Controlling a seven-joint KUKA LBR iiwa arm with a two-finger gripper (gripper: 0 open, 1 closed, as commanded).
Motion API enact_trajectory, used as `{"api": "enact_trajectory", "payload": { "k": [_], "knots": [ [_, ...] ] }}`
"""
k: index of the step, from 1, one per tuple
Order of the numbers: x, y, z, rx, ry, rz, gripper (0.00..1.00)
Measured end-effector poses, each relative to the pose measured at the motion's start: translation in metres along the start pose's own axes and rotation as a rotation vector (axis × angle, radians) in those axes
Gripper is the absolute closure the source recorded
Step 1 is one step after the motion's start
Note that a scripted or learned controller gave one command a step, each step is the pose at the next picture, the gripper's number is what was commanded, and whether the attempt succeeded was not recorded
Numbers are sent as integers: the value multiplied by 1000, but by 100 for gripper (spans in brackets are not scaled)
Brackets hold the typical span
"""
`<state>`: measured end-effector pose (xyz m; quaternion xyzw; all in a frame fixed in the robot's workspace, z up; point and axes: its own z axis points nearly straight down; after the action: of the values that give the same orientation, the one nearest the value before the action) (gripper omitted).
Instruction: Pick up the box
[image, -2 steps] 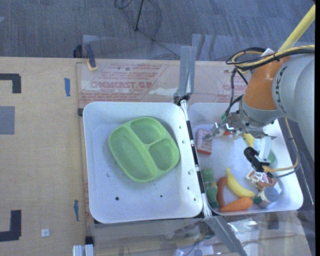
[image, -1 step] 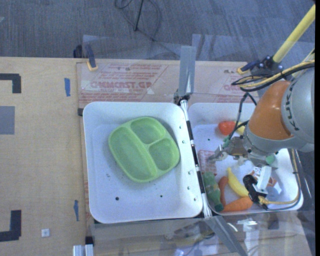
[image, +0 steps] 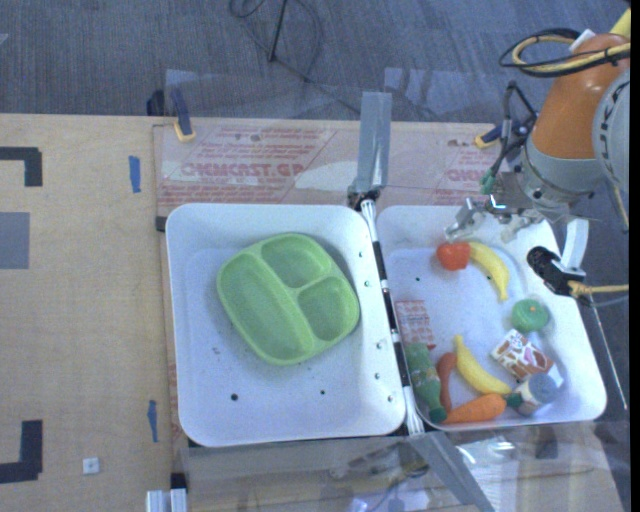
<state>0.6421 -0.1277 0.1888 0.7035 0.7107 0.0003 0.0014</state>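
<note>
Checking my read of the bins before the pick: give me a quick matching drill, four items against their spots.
Items:
1. green plate
2. box
3. tomato
4. carrot

Places:
A. near front edge of right bin
B. upper part of right bin, just below the gripper
C. middle of left bin
D. right side of right bin, below the green round toy

Pairs: 1-C, 2-D, 3-B, 4-A
</note>
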Motion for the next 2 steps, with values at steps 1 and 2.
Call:
{"api": "enact_trajectory", "payload": {
  "k": [1, 2],
  "knots": [
    [34, -8, -137, 1, 0, 249, 0],
    [25, -140, -115, 4, 2, 20, 0]
  ]
}}
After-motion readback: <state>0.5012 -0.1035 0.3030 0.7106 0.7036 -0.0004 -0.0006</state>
